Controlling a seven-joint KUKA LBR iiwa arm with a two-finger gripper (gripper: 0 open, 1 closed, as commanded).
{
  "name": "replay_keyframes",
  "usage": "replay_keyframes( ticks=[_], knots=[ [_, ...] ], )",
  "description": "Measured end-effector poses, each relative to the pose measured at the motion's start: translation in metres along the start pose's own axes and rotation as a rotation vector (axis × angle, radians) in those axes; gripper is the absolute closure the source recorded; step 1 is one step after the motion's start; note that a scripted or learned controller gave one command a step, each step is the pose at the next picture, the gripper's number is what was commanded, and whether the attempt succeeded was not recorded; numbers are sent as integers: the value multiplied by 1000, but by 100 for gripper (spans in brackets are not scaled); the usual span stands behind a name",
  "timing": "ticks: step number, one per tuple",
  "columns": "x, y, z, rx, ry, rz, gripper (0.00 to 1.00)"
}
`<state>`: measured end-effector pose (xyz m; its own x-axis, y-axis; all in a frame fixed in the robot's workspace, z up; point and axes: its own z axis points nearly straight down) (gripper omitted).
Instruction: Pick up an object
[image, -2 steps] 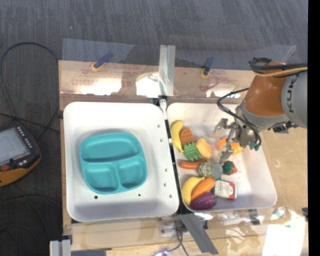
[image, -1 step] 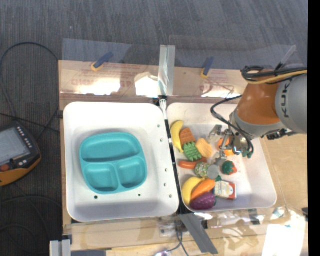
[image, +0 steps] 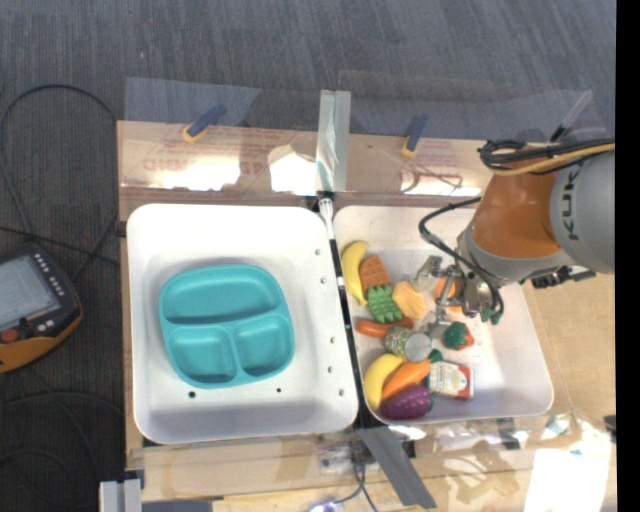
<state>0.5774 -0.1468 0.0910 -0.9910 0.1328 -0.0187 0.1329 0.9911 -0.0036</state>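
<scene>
On the floor at the far left lies a control pendant (image: 30, 300) with a grey screen and an orange edge, its black cable curling away. On the desk (image: 150, 150), the left white bin (image: 145, 235) holds a teal divided tray (image: 228, 322) with three compartments, set a little askew.

The right white bin (image: 520, 385) touches it along a shared edge and holds a heap of toy food. At the heap's far left a yellow banana (image: 352, 268) lies just beside an orange waffle-patterned piece (image: 374, 271); near these sit a green leafy piece (image: 382, 302) and a pale yellow piece (image: 409, 298). A thin orange carrot (image: 374, 328) lies nearer, then a small can (image: 406, 345) with a grey lid. At the near edge a second banana (image: 379, 376), an orange carrot (image: 407, 377) and a purple eggplant (image: 407, 403) press together, with a red and white carton (image: 452, 380) touching on the right.

The pincer (image: 452, 300) hangs over the heap's right side, above a red and green piece (image: 458, 336); whether it is released or clenched cannot be told, and nothing is visibly between its parts. The arm (image: 540, 215) enters from the right.
</scene>
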Motion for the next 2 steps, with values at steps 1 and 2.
replay_keyframes(
  ticks=[1,2],
  knots=[
    [15,27,-1,0,0,135,0],
    [83,6,-2,-1,-1,201,0]
  ],
)
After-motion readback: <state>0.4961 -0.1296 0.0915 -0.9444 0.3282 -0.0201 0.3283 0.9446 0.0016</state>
